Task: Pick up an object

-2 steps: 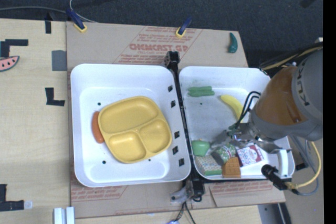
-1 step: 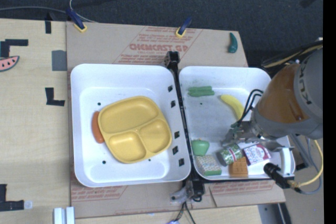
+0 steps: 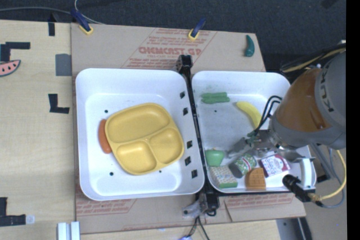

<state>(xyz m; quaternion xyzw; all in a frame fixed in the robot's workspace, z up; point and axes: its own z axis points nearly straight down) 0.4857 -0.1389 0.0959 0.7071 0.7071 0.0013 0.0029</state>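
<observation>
**Low over a crowded corner, nothing lifted yet**

On the far left of the surface [image 3: 34,137], just markings and a watermelon-slice sticker [image 3: 8,67], well apart from the work. Next, in the left bin [image 3: 84,177]: a yellow divided tray [image 3: 145,137], lying flat and taking up the middle, with an orange piece [image 3: 104,136] peeking out from under its left edge. Probably too wide and too flat for an easy grab, hence no attention there.

Across the divider, in the right bin [image 3: 281,78]: a green bean-like piece [image 3: 215,98] near the back wall, a banana [image 3: 249,112] just right of it, both with free floor around them. Toward the front, a tight cluster: a green block [image 3: 214,156], a flat packet [image 3: 224,174] in front of it, a small green-and-white can [image 3: 244,164], an orange biscuit-like piece [image 3: 255,179], a red-and-white packet [image 3: 274,164].

Over that cluster, reaching in from the right, the gripper [image 3: 241,149], low and just behind the can, the likeliest target by nearness. Open or closed: cannot tell from this angle. Nothing visibly held.

In the way: neighbours touching or nearly touching the can on both sides, plus the front wall close by, so little room to close cleanly and a fair risk of nudging things aside.

Farther back, off the bins, a teal piece [image 3: 249,45] on the cardboard sheet [image 3: 163,50].
</observation>
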